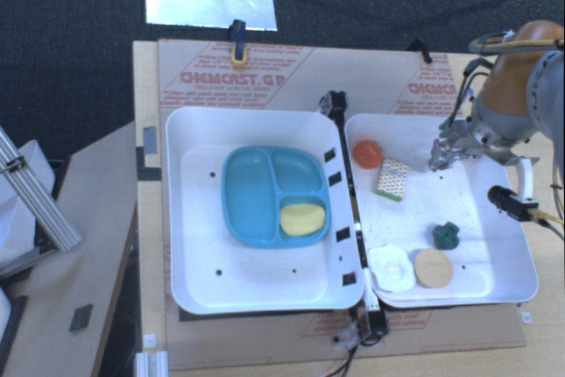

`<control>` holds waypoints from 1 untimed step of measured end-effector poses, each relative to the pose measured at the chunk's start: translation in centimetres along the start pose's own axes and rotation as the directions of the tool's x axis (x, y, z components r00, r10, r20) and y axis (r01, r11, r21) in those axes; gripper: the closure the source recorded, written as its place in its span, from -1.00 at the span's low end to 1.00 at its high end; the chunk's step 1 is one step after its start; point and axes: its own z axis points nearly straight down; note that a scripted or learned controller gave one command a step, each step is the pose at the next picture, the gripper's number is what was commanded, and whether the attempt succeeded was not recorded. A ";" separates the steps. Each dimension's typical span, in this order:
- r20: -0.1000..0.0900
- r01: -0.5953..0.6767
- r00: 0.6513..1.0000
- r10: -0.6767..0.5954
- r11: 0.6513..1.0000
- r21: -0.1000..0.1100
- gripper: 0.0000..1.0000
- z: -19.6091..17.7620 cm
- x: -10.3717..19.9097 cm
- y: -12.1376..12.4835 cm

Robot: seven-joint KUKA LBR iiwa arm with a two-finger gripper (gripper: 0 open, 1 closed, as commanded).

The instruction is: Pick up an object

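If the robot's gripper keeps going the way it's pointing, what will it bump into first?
The gripper points down and a little left, over the right bin. It would probably touch the bin's bare white floor first. The speckled sponge lies further left, likely off that line, though depth is hard to judge from this slanted view.

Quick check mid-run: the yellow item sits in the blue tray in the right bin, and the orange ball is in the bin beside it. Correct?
Not quite. The camera view shows the blue tray with the yellow item in the left bin, not the right. The orange ball is indeed in the bin beside it.
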 end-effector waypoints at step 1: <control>0.000 -0.003 1.000 0.003 1.000 -0.001 1.00 -5.6 0.6 -0.6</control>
